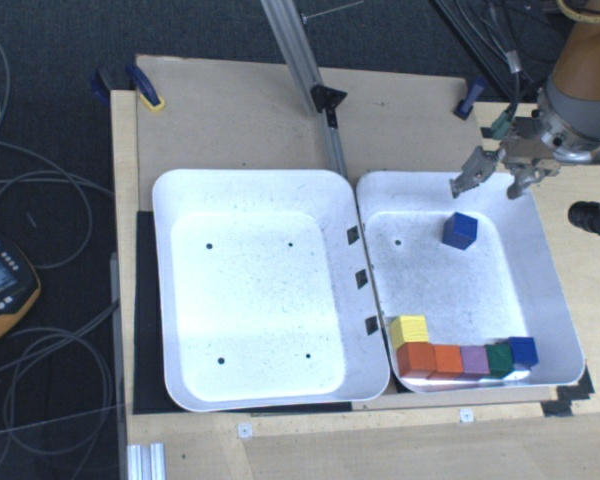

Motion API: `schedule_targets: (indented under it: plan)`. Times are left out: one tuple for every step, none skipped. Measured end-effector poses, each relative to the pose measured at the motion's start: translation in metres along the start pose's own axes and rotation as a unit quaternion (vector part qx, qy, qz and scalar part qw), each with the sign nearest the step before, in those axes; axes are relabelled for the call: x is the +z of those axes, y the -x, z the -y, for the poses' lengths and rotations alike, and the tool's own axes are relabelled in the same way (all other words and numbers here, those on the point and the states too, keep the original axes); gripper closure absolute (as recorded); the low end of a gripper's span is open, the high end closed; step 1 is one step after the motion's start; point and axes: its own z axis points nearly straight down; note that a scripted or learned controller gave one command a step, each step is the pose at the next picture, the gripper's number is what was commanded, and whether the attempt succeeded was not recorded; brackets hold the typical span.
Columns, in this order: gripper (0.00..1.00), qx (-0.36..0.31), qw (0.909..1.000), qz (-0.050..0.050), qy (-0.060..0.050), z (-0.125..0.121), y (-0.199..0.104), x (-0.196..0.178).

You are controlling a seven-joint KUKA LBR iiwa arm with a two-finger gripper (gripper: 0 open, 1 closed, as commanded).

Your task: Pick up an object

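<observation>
The gripper hangs over the far rim of the right bin, at about one o'clock from that bin's middle. Its jaws are spread wide and pinch nothing; one fingertip points down toward seven o'clock, the other sits to its right by the bin's far corner. The arm above it is cut off by the picture's top right edge.

A blue cube sits loose on the right bin's floor, just below the jaws at about six o'clock from them and apart from both fingers. It has no long axis; it is turned so that one corner points toward six o'clock.

Along the near wall of the same bin runs a row of cubes touching side by side: orange-red, orange, purple, green and a second blue one, with a yellow cube just behind the left end. Their lower faces are partly hidden by the bin's near rim.

The left bin lies at nine o'clock, and both rest on the counter.
</observation>
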Motion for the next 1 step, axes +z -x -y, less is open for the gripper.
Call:
schedule_targets:
  plan:
    - [0.0,0.0,1.0,0.0,0.0,0.0,0.0,0.0]
